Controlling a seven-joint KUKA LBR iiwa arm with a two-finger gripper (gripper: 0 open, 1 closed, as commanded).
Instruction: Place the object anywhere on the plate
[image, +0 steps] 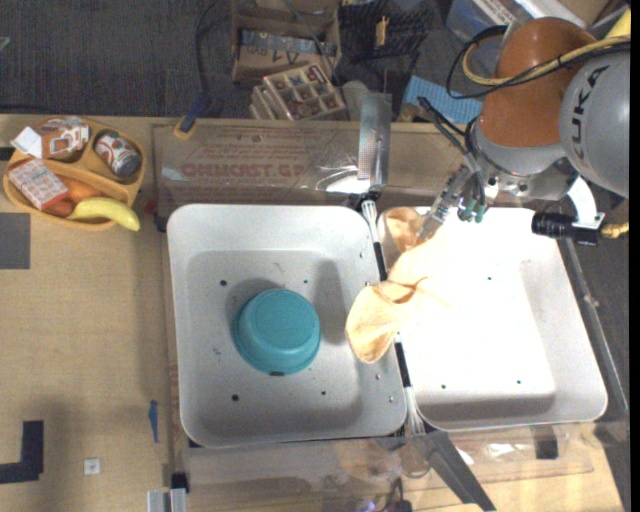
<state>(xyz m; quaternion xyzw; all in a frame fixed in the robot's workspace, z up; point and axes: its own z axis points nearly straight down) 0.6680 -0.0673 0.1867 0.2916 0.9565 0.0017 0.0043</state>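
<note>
I see the claw (436, 218) at the far edge of the right bin (520, 350), near the corner where this bin meets the left bin (200, 240). It points down and toward the left of the view. The grey arm (530, 90) with its orange band rises behind it, up and to the right.

The tip of the claw is against the top part of a yellow cloth (385, 310). The light there is very strong and the tip is small, so I cannot tell if the claw is apart, together or clamped on the cloth.

From the claw the cloth runs down and to the left. Its upper part is just beside the claw tip, in the right bin. Its lower part lies across the wall between the two bins, and the lowest fold hangs on the left bin's side. This lowest fold is well below the claw in the view.

The plate (278, 330) is teal and round. It sits in the left bin, far to the left of the claw and lower in the view. The cloth's lowest fold is near the plate's right edge, but I see a strip of white bin floor between them, so they are apart.

Much farther left of the claw, outside the bins, a yellow tray (20, 185) stands on the bench with a banana (105, 211) on its near edge
</note>
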